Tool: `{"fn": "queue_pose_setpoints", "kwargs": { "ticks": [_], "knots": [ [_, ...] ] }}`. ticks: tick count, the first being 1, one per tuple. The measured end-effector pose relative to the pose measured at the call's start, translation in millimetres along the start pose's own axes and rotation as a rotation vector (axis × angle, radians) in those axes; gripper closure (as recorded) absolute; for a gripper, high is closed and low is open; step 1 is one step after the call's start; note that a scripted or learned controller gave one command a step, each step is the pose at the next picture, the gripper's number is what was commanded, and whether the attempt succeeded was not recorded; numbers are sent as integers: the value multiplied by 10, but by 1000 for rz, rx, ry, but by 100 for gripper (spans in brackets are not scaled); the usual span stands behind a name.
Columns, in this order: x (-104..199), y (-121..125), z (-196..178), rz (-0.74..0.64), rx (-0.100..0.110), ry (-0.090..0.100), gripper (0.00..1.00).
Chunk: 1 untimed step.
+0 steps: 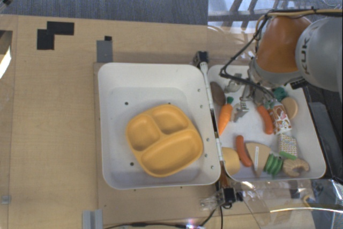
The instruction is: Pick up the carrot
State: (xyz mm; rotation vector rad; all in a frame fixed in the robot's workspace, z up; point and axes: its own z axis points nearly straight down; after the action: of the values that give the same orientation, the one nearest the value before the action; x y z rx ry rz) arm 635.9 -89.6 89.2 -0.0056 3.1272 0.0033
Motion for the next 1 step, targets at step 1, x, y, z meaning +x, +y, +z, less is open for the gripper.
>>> {"fn": "queue_pose_setpoints", "kwargs": {
  "ticks": [1],
  "knots": [
    [548, 75, -22, 53, 2, -2, 0]
  ]
}}
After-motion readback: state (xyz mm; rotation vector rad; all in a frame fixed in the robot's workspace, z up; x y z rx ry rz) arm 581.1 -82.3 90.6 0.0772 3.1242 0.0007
